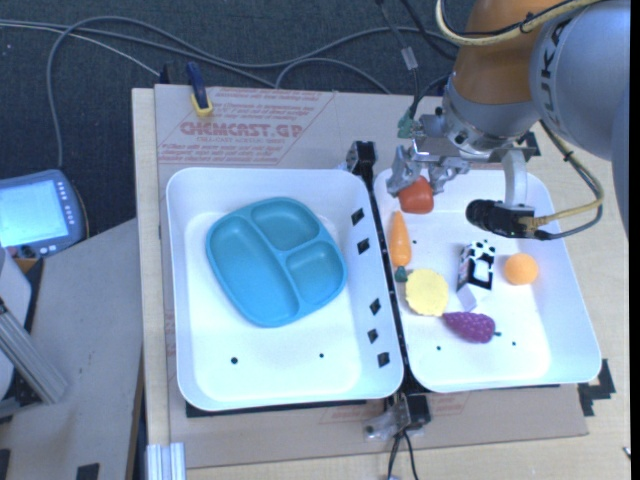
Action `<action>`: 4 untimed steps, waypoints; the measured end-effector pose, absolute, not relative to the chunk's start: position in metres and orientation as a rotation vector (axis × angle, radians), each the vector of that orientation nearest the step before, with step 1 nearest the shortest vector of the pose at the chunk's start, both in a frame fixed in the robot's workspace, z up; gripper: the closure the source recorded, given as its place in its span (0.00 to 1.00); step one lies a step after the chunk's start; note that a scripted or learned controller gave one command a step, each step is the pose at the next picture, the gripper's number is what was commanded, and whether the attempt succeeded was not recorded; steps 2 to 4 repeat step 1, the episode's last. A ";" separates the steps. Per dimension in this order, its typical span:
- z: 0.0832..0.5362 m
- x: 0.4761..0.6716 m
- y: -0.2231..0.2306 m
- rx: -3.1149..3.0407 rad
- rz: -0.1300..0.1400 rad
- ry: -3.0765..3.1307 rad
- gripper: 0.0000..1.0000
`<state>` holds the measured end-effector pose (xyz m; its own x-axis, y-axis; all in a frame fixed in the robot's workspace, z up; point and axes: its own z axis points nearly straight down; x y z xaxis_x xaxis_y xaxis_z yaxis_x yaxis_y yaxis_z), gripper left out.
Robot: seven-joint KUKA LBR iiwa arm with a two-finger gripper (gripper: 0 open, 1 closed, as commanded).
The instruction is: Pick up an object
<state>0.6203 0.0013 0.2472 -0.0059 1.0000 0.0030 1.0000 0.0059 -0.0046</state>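
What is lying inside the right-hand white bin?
In the right bin: a red piece at the gripper, carrot, yellow piece, purple piece, orange ball, black-and-white item. The arm covers the far corner.

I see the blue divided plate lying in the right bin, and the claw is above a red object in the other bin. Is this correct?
Not quite. The camera view shows the blue divided plate in the left bin, not the right one. The claw is above the red object in the right bin, near its top left corner.
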 end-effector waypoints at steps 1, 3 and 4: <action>0.234 0.597 0.058 -2.211 0.003 -2.224 1.00; 0.234 0.597 0.058 -2.211 0.003 -2.224 1.00; 0.234 0.597 0.058 -2.211 0.003 -2.224 1.00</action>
